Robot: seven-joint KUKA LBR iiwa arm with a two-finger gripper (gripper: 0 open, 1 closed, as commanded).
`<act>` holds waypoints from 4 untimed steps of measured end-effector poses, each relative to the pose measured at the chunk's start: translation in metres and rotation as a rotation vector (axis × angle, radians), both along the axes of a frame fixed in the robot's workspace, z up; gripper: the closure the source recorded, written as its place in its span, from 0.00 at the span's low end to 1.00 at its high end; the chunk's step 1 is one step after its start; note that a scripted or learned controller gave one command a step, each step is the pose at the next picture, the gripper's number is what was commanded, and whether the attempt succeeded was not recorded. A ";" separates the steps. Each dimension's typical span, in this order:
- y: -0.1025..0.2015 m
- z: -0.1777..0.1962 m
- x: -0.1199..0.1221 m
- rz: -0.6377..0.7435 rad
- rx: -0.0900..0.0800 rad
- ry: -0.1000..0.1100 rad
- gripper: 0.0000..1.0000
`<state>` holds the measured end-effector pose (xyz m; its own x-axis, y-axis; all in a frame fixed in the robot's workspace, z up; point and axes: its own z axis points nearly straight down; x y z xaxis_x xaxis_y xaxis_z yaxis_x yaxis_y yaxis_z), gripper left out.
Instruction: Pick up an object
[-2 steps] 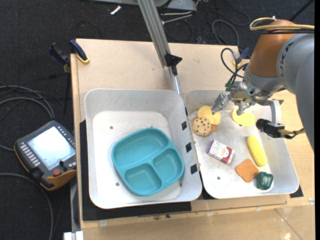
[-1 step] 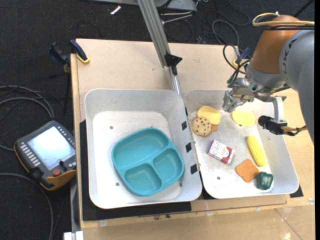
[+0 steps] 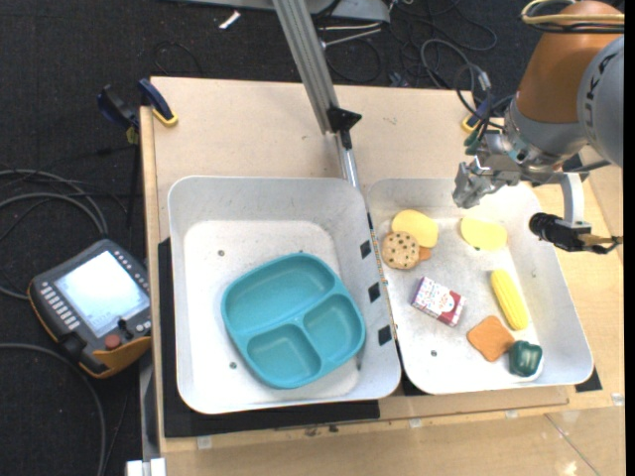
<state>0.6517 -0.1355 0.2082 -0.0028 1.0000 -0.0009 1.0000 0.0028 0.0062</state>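
Surface [image 3: 248, 127]: pale tan board, bare along its far edge. Directly on it: two shallow white bins side by side, the left bin [image 3: 198, 206] and right bin [image 3: 571, 350], touching along their inner rims and reaching toward the near edge. A black-and-yellow clamp [image 3: 149, 102] grips the far left corner.
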 end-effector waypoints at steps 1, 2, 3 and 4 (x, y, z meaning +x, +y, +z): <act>0.000 0.004 0.001 0.000 0.001 0.004 1.00; 0.053 0.018 0.000 0.005 0.003 0.003 1.00; 0.101 0.016 -0.002 0.005 0.003 0.007 1.00; 0.165 0.024 0.009 0.007 0.003 0.003 1.00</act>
<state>0.6603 0.0290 0.2321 -0.0097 1.0000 0.0017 0.9999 0.0097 0.0029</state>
